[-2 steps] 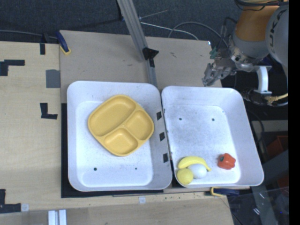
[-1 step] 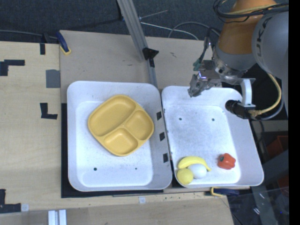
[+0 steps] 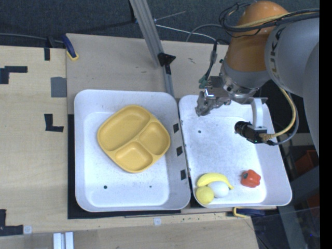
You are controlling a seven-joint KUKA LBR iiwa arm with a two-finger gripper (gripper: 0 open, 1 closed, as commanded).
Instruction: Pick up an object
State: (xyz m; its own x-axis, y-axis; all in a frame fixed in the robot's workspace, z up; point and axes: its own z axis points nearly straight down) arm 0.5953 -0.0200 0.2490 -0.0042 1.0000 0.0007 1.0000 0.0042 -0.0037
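Observation:
My gripper (image 3: 204, 108) hangs over the far left corner of the right bin (image 3: 228, 139), with nothing visible between its fingers. At that bin's near edge lie a yellow banana (image 3: 213, 179), a yellow lemon (image 3: 204, 194) and a white egg-shaped object (image 3: 220, 190), all touching each other. A small red pepper (image 3: 250, 178) sits to their right. All these objects are well below the gripper in the view, apart from it.
The left bin (image 3: 85, 139) holds a yellow divided plate (image 3: 133, 138). A grey metal pole (image 3: 150, 30) slants down to the gap between the bins at the back. A black cable fitting (image 3: 249, 130) hangs from the arm over the right bin.

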